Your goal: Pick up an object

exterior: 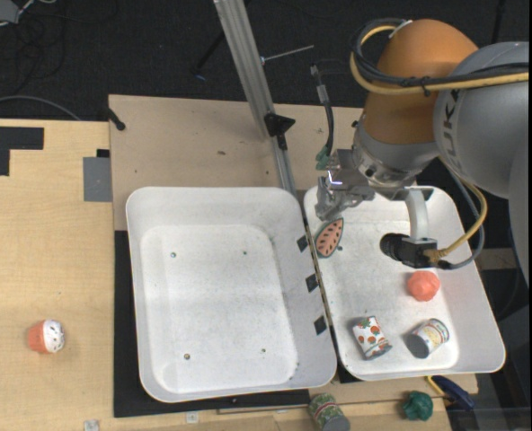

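An orange oval object with dark spots (329,237) hangs at the left edge of the right bin (468,353), over the divide between the two bins. My gripper (331,212) is directly above it, and its fingers are shut on the object's upper end. The grey arm with its orange band comes in from the upper right. Also in the right bin are a red-orange ball (422,285), a small red-and-white carton (370,338) and a little can lying on its side (427,338).
The left bin (149,214) lies beside the right one. A slanted aluminium rail (248,61) stands behind the bins. An orange-and-white ball (46,337) rests on the wooden table at far left. A small can (324,411) and a green lump (418,405) sit at the front edge.
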Action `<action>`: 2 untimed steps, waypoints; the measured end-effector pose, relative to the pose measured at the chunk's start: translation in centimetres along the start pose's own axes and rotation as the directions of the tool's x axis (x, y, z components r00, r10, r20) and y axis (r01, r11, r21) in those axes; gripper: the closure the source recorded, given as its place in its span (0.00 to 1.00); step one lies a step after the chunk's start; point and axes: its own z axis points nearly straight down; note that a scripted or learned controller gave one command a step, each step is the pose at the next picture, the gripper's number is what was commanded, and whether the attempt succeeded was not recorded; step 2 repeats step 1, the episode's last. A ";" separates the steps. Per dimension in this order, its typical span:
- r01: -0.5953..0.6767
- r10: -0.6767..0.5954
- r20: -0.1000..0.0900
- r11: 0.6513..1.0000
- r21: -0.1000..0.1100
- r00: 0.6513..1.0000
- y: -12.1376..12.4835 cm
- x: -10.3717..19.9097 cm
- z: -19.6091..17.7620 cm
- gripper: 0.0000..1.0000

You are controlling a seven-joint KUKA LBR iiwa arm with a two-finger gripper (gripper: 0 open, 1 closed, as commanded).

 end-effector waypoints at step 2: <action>0.000 0.000 0.001 1.000 -0.004 1.000 1.0 5.1 -0.1 1.00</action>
